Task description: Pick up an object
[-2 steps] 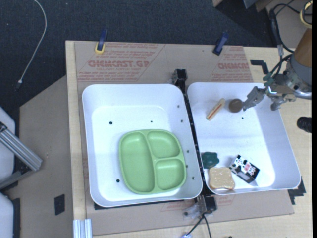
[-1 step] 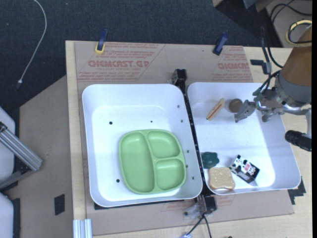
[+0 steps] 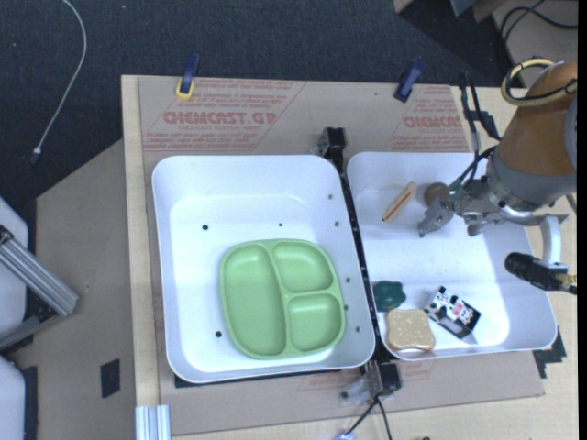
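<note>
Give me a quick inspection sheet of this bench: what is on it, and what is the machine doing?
Surface: cardboard-covered bench bearing left bin and right bin.
Job's things: right bin holds a tan stick, green piece, bread-like slab, black-and-white item.
Clutter: green divided tray in left bin.
Grippers: tool low over right bin beside the stick; nothing seen between its fingers.
Cables: white cable on floor.
Surroundings: dark carpet, two clamps at bench edge.
</note>
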{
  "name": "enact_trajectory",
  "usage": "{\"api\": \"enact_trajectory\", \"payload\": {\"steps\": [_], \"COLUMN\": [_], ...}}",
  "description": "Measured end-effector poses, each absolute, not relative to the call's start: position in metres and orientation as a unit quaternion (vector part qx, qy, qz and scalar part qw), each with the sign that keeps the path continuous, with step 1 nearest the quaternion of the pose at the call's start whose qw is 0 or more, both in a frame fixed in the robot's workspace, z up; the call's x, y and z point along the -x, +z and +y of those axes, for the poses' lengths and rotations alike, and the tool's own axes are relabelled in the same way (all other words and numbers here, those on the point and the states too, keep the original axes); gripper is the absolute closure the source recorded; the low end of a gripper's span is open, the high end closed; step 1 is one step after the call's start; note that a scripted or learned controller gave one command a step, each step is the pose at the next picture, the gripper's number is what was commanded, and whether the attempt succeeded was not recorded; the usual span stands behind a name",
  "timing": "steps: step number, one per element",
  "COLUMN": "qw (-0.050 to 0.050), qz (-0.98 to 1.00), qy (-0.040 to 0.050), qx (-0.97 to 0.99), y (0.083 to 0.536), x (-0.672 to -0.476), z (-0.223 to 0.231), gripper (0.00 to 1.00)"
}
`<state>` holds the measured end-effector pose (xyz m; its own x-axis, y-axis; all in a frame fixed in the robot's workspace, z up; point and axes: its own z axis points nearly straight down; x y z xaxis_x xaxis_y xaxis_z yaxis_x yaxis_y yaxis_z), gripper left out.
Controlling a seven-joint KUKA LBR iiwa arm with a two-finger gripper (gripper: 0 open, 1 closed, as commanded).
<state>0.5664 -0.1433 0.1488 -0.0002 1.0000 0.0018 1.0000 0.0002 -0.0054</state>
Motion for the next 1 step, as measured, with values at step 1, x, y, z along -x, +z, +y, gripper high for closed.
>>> {"api": "enact_trajectory", "payload": {"steps": [1], "qw": [0.002], "qz": [-0.707], "qy": [0.0015], "qx": [0.707], "y": [0.1028], "x": [-0.5642], "z": [-0.1502], "gripper": [0.0]}}
